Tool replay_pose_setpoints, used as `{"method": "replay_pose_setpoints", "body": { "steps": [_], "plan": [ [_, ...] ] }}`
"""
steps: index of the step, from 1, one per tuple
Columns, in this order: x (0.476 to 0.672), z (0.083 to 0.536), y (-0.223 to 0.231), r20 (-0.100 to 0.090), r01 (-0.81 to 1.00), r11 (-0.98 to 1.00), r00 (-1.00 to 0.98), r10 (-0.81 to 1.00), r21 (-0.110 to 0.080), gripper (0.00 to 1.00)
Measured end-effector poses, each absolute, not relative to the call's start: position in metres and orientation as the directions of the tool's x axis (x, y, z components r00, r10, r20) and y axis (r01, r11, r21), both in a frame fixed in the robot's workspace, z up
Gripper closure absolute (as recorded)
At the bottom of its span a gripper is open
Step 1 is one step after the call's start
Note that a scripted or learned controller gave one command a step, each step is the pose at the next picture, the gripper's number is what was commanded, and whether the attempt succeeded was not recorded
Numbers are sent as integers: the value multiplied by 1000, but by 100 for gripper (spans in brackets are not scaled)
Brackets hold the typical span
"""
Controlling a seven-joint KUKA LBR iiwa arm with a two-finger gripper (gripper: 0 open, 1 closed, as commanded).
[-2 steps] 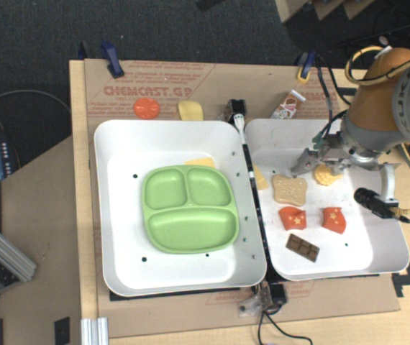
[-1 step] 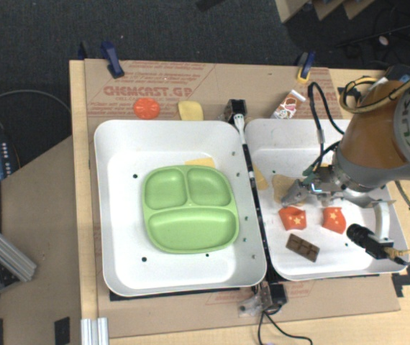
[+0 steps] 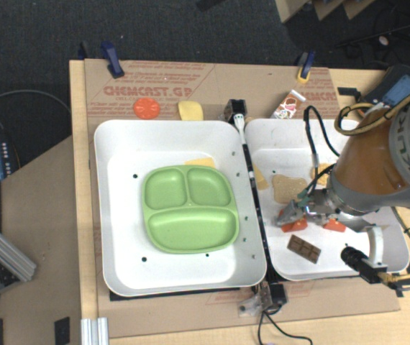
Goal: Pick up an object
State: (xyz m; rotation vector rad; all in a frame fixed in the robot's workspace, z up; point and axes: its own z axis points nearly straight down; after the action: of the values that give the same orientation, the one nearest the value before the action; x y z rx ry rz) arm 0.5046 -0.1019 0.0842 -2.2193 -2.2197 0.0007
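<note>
The gripper (image 3: 300, 211) hangs low over the middle of the right bin (image 3: 277, 132), on an arm (image 3: 367, 169) that reaches across the bin's outer side. From above, the wrist and its cables cover much of the jaws, so it cannot be told whether they are released or clenched.

A small red piece (image 3: 293, 226) lies on the bin floor just at the jaw tips, on the side toward the bin's near edge. It is touching them or very nearly so, but it cannot be seen to sit between them. A second red piece (image 3: 333, 226) lies close by under the wrist, toward the outer wall.

A brown chocolate bar (image 3: 304, 248) lies flat just beyond the first red piece, nearer the near edge and clear of the jaws. A tan, bread-like slice (image 3: 286, 186) lies on the far side of the jaws, and a small yellow piece (image 3: 260, 179) rests against the wall shared with the left bin (image 3: 119, 192).

The left bin holds a green divided plate (image 3: 189, 208) at its centre.

On the tabletop (image 3: 84, 192) behind the bins' far edges sit an orange round item (image 3: 146, 108), a yellow block (image 3: 190, 111) and a small red-and-white packet (image 3: 288, 106).
</note>
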Motion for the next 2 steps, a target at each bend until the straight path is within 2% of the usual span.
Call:
{"method": "replay_pose_setpoints", "body": {
  "steps": [1,2],
  "plan": [
    [541,148,-213,-10,1000,-7,7,1000,10,0],
    [616,91,-144,-6,1000,8,-8,1000,14,0]
  ]
}}
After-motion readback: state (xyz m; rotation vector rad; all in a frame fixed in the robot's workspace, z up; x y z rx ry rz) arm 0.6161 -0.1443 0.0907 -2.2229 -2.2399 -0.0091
